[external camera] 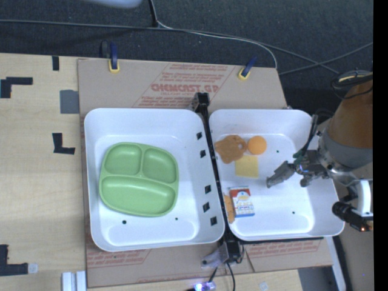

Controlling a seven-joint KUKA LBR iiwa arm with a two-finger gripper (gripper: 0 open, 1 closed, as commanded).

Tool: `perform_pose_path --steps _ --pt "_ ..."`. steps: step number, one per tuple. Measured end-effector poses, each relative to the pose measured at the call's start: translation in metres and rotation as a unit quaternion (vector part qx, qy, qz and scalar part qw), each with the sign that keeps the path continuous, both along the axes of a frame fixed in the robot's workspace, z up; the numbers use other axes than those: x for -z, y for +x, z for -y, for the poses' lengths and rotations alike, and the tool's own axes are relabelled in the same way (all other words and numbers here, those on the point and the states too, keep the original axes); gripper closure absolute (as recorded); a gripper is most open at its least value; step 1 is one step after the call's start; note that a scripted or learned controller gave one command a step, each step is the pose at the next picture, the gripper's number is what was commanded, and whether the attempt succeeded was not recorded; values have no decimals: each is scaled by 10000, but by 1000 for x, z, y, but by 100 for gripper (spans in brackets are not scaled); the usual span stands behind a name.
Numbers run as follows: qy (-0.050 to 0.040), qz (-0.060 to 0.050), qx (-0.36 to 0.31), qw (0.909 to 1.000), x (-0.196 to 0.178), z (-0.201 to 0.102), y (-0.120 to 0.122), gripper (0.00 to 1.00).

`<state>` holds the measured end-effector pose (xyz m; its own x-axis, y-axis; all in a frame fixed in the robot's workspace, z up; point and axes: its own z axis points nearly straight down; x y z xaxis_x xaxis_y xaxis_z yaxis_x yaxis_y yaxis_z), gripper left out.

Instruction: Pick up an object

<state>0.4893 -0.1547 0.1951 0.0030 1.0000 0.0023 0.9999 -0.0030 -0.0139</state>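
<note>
Right bin [303, 226], near edge: a small carton [243, 202] lies flat against the divider side, printed red, white and blue. Probably light, stiff card; its long edges look the best place to pinch.

Mid bin: a pale yellow square block [247, 167], flat, matte, likely soft foam or toy cheese; thin, so awkward to lift off the floor.

End effector [280, 175] hangs low over the bin's middle, right of the block, touching nothing that I can see. Dark and blurred; released or clenched, I cannot tell.

Far side: a brown lumpy piece [229, 148], cookie-like, touching the block's corner; an orange ball [257, 145] beside it, smooth, apt to roll.

Left bin [97, 126]: a green divided plate [139, 179], glossy plastic, three compartments.
</note>
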Motion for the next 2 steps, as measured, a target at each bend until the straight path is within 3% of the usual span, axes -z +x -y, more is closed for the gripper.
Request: perform_pose_path --steps 1,2 --pt "-11 57 -18 10000 -5 0 3 0" --pt "-6 39 -14 10000 39 2 -2 0"
